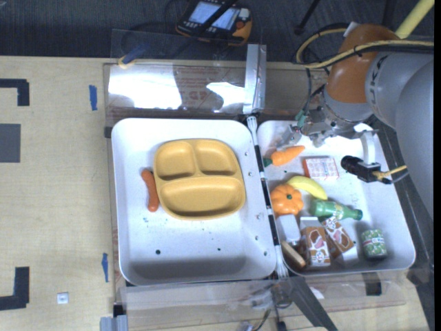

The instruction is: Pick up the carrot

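The carrot (288, 155), orange with a green top, lies tilted in the far left corner of the right bin (400, 219), close to the wall between the two bins. My gripper (311, 127) reaches in from the upper right and hangs just beyond the carrot's thick end, up and to its right. Whether it touches the carrot cannot be made out.
Nearer in the right bin lie a red-and-white box (319, 167), a banana (308, 185), a small pumpkin (286, 200), a green bottle (337, 211), brown cartons (324, 244) and a green can (373, 243). The left bin (131, 240) holds a yellow divided plate (198, 178) and a sausage (150, 189).
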Controlling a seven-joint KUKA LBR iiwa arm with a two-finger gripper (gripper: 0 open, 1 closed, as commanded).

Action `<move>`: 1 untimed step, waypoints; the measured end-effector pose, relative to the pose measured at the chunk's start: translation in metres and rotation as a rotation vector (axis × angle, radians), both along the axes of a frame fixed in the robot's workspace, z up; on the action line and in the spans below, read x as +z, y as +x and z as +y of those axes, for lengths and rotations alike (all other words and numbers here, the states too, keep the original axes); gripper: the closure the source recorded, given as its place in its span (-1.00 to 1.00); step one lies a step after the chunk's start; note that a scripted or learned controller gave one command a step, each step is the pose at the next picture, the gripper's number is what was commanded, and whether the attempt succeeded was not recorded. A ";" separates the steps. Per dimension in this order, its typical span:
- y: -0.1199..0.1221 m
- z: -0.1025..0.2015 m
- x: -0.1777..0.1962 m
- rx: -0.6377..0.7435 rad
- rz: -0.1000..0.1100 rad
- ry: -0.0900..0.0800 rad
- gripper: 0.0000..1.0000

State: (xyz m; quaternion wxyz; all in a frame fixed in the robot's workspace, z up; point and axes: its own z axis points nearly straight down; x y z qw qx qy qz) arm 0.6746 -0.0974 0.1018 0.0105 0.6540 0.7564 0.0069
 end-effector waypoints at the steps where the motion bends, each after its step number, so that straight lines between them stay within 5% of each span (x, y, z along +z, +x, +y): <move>1: -0.017 0.000 -0.016 -0.210 0.025 0.007 -1.00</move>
